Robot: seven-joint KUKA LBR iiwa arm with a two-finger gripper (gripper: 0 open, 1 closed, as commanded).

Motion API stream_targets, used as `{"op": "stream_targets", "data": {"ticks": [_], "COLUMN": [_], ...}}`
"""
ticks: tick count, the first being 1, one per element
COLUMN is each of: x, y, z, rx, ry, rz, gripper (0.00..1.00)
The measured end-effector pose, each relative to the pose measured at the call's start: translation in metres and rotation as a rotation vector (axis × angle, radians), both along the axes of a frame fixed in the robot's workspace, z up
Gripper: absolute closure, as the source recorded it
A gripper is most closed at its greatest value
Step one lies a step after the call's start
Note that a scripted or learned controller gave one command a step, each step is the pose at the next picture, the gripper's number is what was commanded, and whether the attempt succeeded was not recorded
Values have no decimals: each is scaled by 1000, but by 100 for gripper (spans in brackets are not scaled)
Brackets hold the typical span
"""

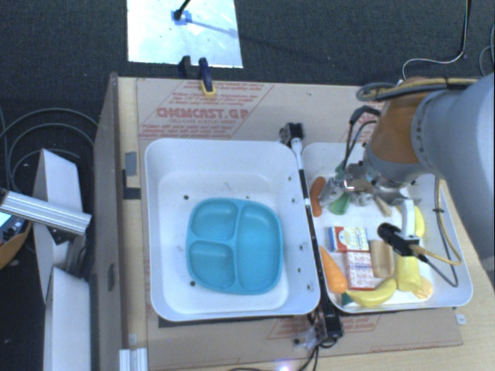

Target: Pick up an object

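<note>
My gripper (346, 189) reaches down into the upper left part of the right bin (458, 283). It hangs just over a green item (338, 204), with an orange-red item (315, 195) lying to its left by the bin's wall. Below it lie a white and red carton (349, 239), a second printed carton (360, 269), a tan block (380, 258), an orange carrot (331, 270) and a yellow banana (374, 294). I see nothing clearly held between the gripper's tips.
The left bin (224, 150) holds a blue divided plate (234, 246). More yellow items (415, 280) lie at the right bin's lower right. The grey arm (456, 137) covers that bin's upper right corner. A cardboard sheet (232, 107) lies under both bins.
</note>
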State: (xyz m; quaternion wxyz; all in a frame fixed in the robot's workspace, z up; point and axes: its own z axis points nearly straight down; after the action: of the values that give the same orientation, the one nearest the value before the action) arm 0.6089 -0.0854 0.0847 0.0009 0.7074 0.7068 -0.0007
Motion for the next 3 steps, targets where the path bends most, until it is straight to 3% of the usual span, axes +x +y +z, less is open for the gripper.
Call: {"op": "stream_targets", "data": {"ticks": [1,2,3], "x": [-82,-16,28], "y": [-6,-6,1], "z": [-1,0,1], "rx": [4,1,1], "ry": [7,-7,-6], "rz": [-2,7,7], "gripper": [0,0,0]}}
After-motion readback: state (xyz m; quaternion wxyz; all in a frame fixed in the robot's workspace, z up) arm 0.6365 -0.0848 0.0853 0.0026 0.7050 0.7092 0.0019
